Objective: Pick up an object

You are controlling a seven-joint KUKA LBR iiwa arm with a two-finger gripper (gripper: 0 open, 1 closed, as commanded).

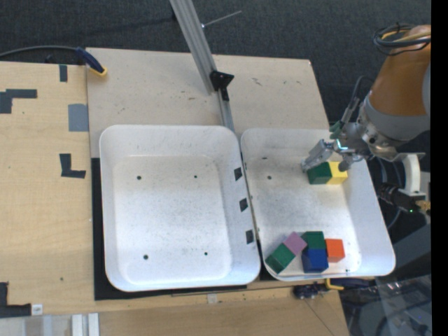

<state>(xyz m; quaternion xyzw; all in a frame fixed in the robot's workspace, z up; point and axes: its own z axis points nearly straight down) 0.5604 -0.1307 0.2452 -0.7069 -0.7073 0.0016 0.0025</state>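
Reaching in from the right, the grey arm (395,82) with its orange band brings the gripper (323,154) low over the upper part of the right-hand bin (364,208), right above a green block (319,174) that sits touching a yellow block (339,173). How the jaws stand I cannot tell — the metal fingers are small and blurred against the blocks, and nothing clearly sits between them.

Both bins are shallow white trays with rounded corners and a speckled, scuffed floor. The left bin (112,208) shows a few dark dots on its floor. At the near end of the right bin lies a tight cluster of matte cubes — a dark green block (281,257), a pale purple block (295,243), another green cube (313,240), a blue block (315,260) and an orange block (335,249), all touching or just beside one another.

The bins rest on a pale wooden bench (42,208) marked with grey tape pieces. A slanted aluminium bar (196,37) crosses the bench from the top and ends at the seam between the two bins.
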